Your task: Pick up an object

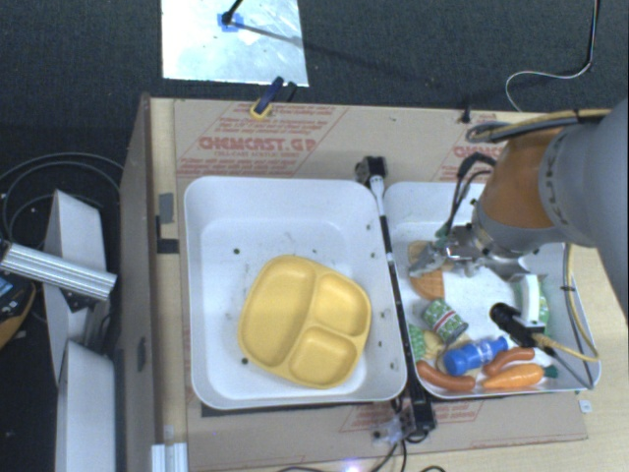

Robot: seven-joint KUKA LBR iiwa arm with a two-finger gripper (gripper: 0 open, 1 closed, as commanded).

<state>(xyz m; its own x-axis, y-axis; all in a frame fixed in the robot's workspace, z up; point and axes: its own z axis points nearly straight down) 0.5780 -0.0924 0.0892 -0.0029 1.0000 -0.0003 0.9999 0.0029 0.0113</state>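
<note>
From the camera above the bench, the arm [545, 190] reaches in from the right and ends over the upper part of the right bin [413, 197]. The gripper [444, 251] sits low, just above a tan, flat piece of toy food [428, 283]; whether it is apart or together I cannot tell, and nothing can be seen held in it.

The likeliest thing to pick is that tan piece, touching or just beside the gripper, near the bin's left wall. It looks light, stiff and smooth, probably plastic, so it may slip; a pinch across its narrow width seems safest, though the wall close by leaves little room on that side.

Lower in the same bin lie a small green can [444, 321], a blue bottle [475, 354], an orange carrot [511, 378] and a sausage [444, 379], packed close together, so a grasp there could nudge neighbours. The can and bottle are round and likely to roll.

The left bin [221, 214] holds a yellow divided plate [305, 320], broad and shallow, hard to pinch except at its rim
</note>
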